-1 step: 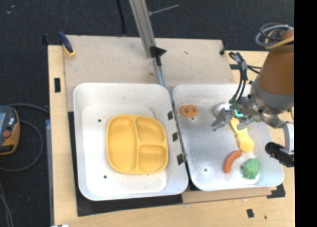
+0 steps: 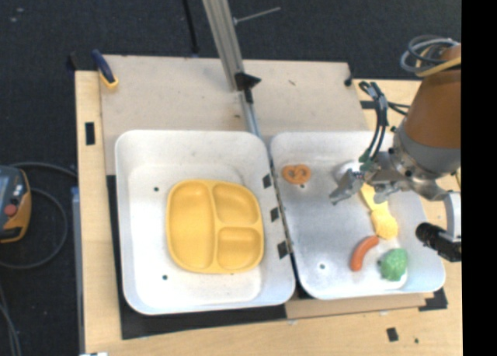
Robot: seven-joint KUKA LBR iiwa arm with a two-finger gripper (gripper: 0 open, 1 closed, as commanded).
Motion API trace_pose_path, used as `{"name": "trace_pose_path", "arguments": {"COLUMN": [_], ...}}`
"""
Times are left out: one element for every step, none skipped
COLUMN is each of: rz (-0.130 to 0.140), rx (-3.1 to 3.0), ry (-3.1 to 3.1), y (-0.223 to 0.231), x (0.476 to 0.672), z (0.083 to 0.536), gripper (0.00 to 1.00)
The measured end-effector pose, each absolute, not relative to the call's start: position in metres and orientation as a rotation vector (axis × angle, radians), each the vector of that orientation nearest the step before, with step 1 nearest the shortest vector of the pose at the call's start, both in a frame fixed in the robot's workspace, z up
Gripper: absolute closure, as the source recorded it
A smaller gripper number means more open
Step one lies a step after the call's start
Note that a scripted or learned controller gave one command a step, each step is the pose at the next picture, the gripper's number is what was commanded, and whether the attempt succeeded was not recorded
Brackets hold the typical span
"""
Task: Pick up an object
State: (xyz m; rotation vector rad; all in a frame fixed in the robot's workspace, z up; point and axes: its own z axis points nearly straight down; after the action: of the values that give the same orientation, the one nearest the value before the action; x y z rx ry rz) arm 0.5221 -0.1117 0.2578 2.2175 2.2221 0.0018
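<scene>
The right bin (image 2: 326, 269) holds a brown pretzel (image 2: 295, 174) near its far left corner, a yellow banana-like piece (image 2: 382, 221) right of centre, an orange-red sausage (image 2: 361, 253) and a green broccoli piece (image 2: 393, 264) near the front right. My gripper (image 2: 364, 189) hangs over the far end of the yellow piece. Its grey fingers (image 2: 342, 190) stand open and spread to either side. Nothing is lifted between them, and the yellow piece lies on the bin floor.
The left bin (image 2: 140, 168) holds a yellow divided plate (image 2: 216, 225). A slanted metal post (image 2: 225, 36) rises behind the bins. The arm's orange band (image 2: 435, 109) looms over the right bin's far right side.
</scene>
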Motion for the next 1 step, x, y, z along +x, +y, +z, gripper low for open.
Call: {"name": "trace_pose_path", "arguments": {"rz": [-0.005], "rx": [2.223], "ry": [2.222], "y": [-0.1143], "x": [0.5201], "z": [0.1949], "gripper": [0.0]}}
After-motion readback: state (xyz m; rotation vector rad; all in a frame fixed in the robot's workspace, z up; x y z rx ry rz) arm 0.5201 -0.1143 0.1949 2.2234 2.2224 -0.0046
